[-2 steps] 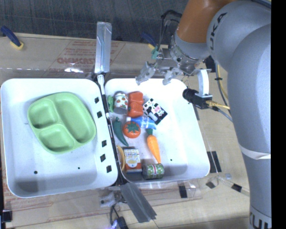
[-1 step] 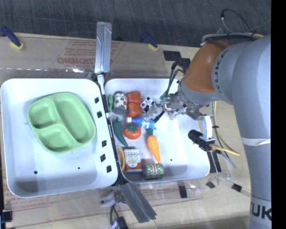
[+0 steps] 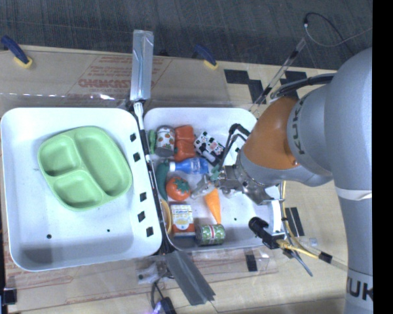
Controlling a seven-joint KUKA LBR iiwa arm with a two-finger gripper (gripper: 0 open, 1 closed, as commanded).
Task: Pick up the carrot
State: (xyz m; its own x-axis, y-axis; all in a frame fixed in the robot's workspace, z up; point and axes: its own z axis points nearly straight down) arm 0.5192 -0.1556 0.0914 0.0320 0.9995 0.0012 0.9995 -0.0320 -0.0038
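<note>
Hidden under the arm (image 3: 314, 136): the right bin's far right wall (image 3: 249, 120) and much of its floor. Cannot tell the state of the gripper (image 3: 213, 178), its tips lost among the bottle (image 3: 190, 167) and the carrot (image 3: 213, 205). Too small to read: labels on the can (image 3: 211, 234), the small box (image 3: 181, 218) and the tin (image 3: 164, 140). Cut off at the right: the arm's lower body. Blurred print on the cardboard (image 3: 105, 77) of the worktop.

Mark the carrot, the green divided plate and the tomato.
carrot (image 3: 213, 205): camera view, middle of its orange body.
green divided plate (image 3: 85, 167): camera view, central ridge between compartments.
tomato (image 3: 178, 188): camera view, its red-orange top.
</note>
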